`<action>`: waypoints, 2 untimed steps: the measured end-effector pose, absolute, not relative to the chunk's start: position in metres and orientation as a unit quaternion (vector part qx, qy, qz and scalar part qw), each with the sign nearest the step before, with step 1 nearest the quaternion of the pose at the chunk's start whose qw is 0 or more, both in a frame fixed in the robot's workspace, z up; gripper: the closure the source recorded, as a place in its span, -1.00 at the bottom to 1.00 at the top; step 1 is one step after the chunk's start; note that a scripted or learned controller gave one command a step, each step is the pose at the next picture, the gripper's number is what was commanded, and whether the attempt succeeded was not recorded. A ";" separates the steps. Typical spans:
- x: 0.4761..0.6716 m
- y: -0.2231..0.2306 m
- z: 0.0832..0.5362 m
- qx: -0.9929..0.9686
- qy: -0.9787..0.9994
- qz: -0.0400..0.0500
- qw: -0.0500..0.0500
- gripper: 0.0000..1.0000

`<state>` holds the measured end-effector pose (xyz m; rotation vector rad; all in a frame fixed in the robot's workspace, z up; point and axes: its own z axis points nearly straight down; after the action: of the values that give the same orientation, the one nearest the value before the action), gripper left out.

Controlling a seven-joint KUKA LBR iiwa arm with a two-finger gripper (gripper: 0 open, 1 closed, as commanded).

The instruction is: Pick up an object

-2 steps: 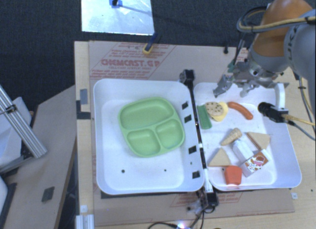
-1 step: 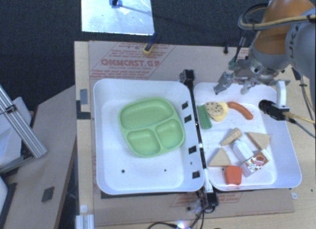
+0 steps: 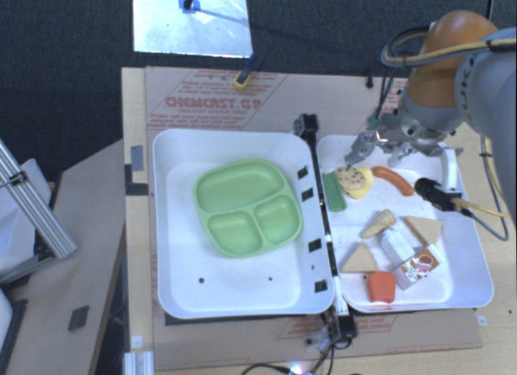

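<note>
Nearest the camera, along the front edge of the right bin (image 3: pixel 485 288), lie an orange-red block (image 3: pixel 381 286) and a white carton with red print (image 3: pixel 417 267), just beside each other. Going back to the left edge of the table (image 3: pixel 202 94): the left bin (image 3: pixel 174 284) carries a green divided plate (image 3: pixel 246 207) near its middle, and nothing else that I would pick. Past the black divider, at the left wall of the right bin, a green strip (image 3: pixel 334 191) lies touching a yellow biscuit-like piece (image 3: pixel 354 180), with a red sausage (image 3: pixel 393 179) next along toward the back edge. Lower down sit a tan wedge (image 3: pixel 359 260), a pale cone (image 3: pixel 378 223) and a brown triangle (image 3: pixel 423 229), crowded near the carton. My claw (image 3: pixel 378 143) hangs over the back edge of this bin, above the biscuit and the sausage; I cannot tell how it stands, since my own wrist hides much of it, and I see nothing held in it. To do this step well, I judge I should choose one thing that lies apart, probably the sausage, centre over it, turn across its narrow width and descend straight, because the biscuit touches the green strip and could drag it along.
</note>
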<state>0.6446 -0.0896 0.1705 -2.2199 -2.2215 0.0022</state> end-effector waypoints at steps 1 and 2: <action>0.644 -0.097 0.126 -0.707 -0.707 0.001 0.001 -1.00; 0.645 -0.097 0.085 -0.707 -0.707 -0.001 -0.001 -1.00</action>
<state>0.6455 -0.0967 0.0854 -2.2229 -2.2236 -0.0034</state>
